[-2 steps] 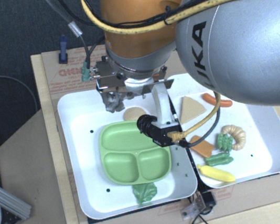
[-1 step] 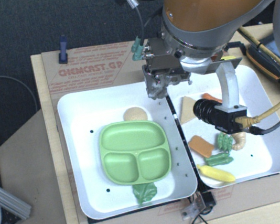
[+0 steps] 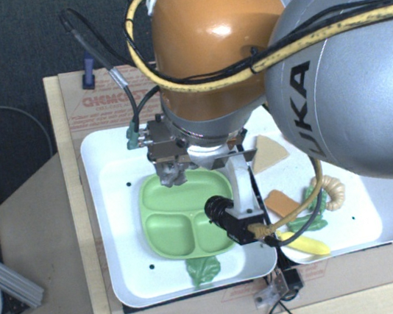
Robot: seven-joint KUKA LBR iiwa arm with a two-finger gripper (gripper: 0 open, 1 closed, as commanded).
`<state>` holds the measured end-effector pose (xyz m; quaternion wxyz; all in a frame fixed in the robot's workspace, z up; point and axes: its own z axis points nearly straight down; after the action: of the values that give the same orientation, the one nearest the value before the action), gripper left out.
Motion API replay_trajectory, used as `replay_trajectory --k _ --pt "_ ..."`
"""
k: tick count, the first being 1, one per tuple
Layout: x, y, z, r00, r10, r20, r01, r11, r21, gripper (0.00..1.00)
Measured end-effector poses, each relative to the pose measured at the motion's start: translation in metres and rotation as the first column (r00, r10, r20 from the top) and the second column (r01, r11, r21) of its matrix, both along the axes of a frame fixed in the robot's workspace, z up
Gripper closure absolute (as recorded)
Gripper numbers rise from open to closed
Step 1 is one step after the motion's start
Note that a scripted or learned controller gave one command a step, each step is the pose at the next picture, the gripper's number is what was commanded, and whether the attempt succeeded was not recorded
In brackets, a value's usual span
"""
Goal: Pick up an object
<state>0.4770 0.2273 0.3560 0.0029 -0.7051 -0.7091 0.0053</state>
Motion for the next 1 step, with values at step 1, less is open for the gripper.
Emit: replay_trajectory --k 1 --pt "0.0491 -0.0224 -0.1279 1.000 -0.010 -0.001 0.010 1.000 -0.004 1.00"
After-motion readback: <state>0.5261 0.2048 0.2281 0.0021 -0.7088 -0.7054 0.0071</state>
